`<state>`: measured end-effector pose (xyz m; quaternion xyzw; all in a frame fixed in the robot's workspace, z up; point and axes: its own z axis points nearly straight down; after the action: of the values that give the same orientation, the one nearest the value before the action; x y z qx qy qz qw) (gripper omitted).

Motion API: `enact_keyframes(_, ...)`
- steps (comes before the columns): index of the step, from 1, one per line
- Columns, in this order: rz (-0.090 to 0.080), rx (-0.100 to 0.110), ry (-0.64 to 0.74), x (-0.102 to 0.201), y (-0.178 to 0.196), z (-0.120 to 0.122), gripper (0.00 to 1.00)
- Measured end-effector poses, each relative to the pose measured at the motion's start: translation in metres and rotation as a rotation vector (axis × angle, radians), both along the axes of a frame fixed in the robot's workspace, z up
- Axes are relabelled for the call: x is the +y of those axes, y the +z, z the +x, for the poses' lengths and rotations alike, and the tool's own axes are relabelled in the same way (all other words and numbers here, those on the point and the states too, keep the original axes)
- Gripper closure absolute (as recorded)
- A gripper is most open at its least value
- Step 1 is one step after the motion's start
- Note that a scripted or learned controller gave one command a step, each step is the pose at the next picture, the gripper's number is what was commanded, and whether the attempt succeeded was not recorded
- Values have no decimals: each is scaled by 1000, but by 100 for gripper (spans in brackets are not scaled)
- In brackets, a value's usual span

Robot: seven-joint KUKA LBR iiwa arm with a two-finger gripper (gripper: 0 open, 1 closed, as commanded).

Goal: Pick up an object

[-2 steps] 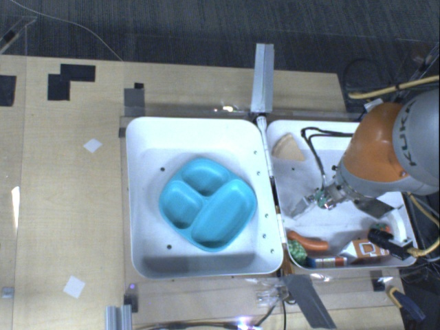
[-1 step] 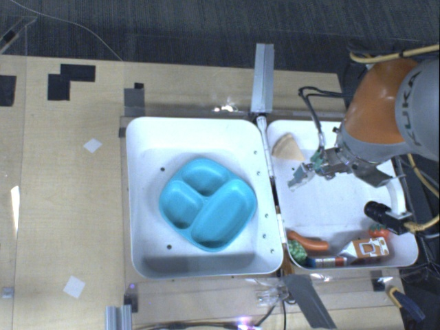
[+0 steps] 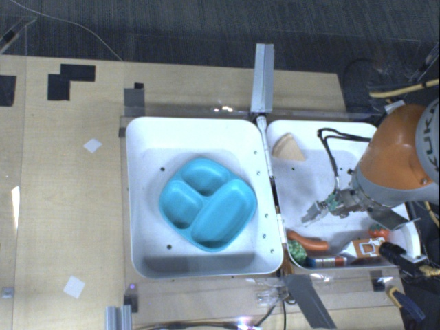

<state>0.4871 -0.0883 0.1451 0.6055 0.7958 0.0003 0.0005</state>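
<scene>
Objects for picking sit in the right bin (image 3: 313, 177); I see a tan wedge (image 3: 288, 147) at its far left corner, an orange sausage-shaped piece (image 3: 311, 241) and a green item (image 3: 296, 253) along its near wall; my gripper (image 3: 311, 214) hovers above the sausage, grasp state unreadable; the left bin (image 3: 144, 205) holds a blue divided tray (image 3: 207, 203).

A light wooden bench (image 3: 62, 205) bears two white bins, the left bin (image 3: 141, 184) and right bin (image 3: 309, 177), side by side.
</scene>
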Motion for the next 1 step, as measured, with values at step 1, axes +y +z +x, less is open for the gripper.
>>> enact_keyframes(1,0,-10,112,-40,-55,4,0)
